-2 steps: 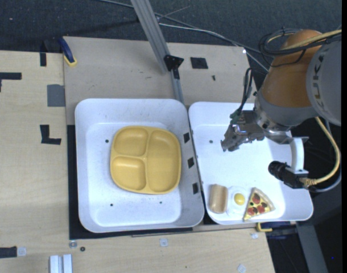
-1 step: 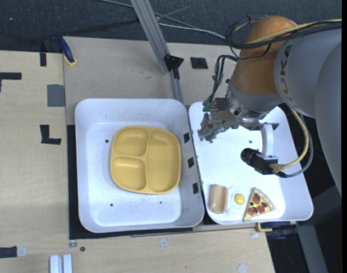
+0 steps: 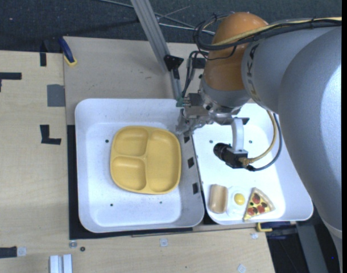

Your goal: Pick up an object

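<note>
camera view, fixed overhead, slanted.

item 1: grey kuka arm with orange band (image 3: 236, 44), entering from the right of the frame, its bulky grey link filling the upper right; the orange section sits at upper centre, and the wrist bends down toward the dividing wall between the bins.

item 2: two-finger gripper (image 3: 188, 121), at centre frame, low over the near edge of the left bin, just above the upper right corner of the yellow tray. whether it is open or closed cannot be told; nothing is seen in it.

item 3: shallow white left bin (image 3: 94, 152), centre left of the frame. contents: yellow plastic divided tray with three compartments (image 3: 145, 159), lying flat.

item 4: shallow white right bin (image 3: 287, 198), centre right, partly covered by the arm. contents, along its lower edge: tan toy bread roll (image 3: 218, 198), small yellow-and-white toy egg (image 3: 239, 198) just beside it, toy pizza slice with red toppings (image 3: 257, 203) at the right.

item 5: black wrist-mounted unit with cable (image 3: 230, 154), over the right bin.
</note>
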Robot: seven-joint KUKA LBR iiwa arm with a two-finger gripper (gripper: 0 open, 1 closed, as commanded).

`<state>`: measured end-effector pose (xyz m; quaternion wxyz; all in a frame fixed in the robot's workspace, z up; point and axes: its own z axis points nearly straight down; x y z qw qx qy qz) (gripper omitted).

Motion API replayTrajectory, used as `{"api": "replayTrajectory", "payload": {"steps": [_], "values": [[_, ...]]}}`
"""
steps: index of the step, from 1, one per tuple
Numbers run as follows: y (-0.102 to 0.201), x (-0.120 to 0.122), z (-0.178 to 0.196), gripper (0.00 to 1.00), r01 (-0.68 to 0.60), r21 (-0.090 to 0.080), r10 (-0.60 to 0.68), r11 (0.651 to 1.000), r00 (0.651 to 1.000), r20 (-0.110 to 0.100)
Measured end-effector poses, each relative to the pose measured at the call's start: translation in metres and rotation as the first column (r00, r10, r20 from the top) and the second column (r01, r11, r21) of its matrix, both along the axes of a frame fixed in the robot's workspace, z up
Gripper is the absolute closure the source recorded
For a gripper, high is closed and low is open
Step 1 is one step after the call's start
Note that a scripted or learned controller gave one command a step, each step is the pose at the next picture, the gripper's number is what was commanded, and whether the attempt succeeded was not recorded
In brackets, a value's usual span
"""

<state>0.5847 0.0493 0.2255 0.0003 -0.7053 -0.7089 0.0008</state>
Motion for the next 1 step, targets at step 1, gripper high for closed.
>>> {"api": "replayTrajectory", "payload": {"steps": [1], "values": [[0.0389, 0.0207, -0.0053, 1.00, 0.000, 0.000, 0.000, 1.000, 1.000, 0.001]]}}
